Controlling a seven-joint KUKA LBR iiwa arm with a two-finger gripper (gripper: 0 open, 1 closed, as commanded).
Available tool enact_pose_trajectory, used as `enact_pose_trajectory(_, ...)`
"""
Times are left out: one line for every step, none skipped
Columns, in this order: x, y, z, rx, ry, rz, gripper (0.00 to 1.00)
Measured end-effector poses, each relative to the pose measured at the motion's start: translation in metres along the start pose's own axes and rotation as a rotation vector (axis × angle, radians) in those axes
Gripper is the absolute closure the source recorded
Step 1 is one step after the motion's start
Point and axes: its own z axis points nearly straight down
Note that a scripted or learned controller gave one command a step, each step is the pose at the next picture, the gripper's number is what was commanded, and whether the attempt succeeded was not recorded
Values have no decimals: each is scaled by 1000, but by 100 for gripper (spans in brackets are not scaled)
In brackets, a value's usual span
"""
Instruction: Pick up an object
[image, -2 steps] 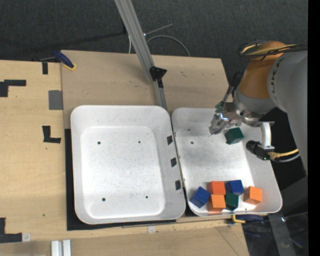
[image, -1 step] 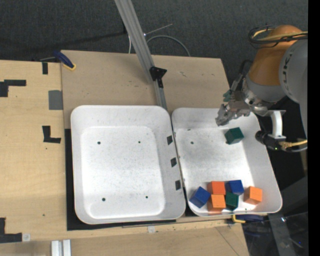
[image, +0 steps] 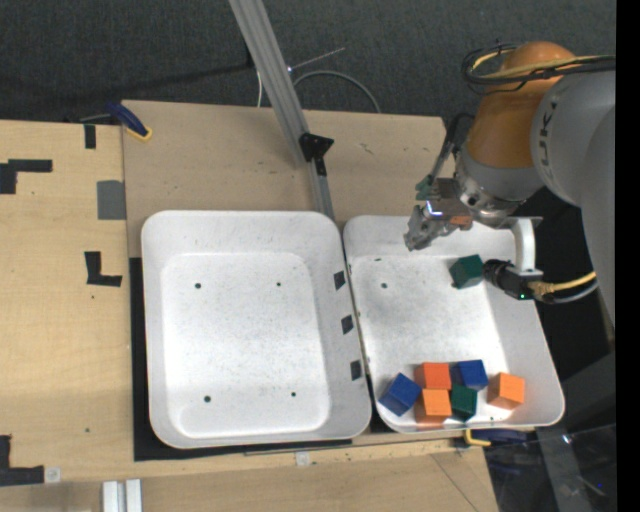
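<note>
above the right bin (image: 520, 330) — gripper (image: 420, 236), just beside a green block (image: 466, 271)

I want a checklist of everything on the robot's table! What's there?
Surface: wooden bench with left bin and right bin.
Job's things: green cube alone in the right bin; blue, orange and green cubes clustered at its near edge.
Clutter: black tape marks on the bench.
Grippers: gripper above the right bin's far edge, holding nothing seen.
Cables: yellow cable beside the arm.
Surroundings: metal pole, dark floor.
</note>
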Motion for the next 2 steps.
enact_pose_trajectory(57, 11, -5, 1, 1, -1, 100)
enact_pose_trajectory(120, 15, -11, 2, 1, -2, 100)
